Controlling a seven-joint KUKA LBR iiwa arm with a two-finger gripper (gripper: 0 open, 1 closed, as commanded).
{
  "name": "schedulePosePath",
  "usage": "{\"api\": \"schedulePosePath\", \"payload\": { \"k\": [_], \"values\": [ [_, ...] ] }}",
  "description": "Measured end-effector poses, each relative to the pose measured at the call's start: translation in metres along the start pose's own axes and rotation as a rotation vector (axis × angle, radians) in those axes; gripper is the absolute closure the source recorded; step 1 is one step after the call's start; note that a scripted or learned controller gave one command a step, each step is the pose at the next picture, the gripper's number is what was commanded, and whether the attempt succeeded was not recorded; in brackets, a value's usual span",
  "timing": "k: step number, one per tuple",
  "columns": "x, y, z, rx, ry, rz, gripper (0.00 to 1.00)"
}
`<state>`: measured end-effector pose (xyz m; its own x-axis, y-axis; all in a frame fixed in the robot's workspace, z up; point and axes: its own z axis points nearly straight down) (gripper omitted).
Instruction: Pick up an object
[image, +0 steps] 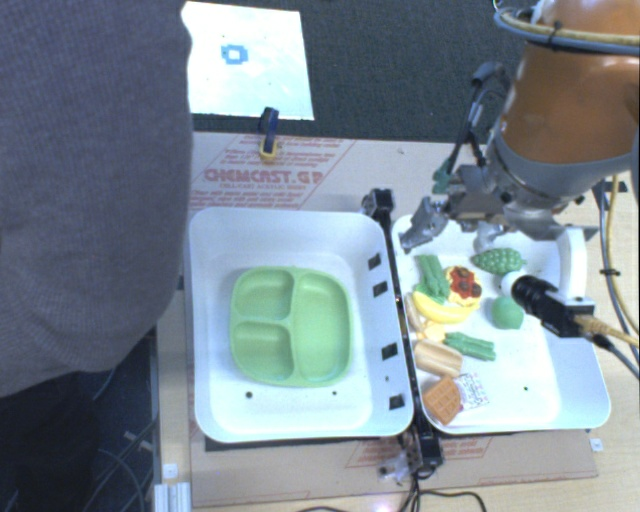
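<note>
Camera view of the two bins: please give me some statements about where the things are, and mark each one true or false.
1. The green divided plate lies in the left bin. True.
2. The toy foods are piled on the green divided plate. False: they lie in the right bin, among them a banana and a waffle.
3. The gripper is above the right bin. True.
4. The banana lies in the left bin. False: it lies in the right bin, near the divider between the bins.
5. A yellow and blue clip lies beyond the bins on the cardboard. True.
</note>
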<state>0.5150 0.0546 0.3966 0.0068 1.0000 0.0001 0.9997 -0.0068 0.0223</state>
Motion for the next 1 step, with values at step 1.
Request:
{"api": "schedulePosePath", "payload": {
  "k": [1],
  "values": [
    [0.0385, -0.0287, -0.0190, 0.017, 0.003, -0.015, 0.00]
  ]
}}
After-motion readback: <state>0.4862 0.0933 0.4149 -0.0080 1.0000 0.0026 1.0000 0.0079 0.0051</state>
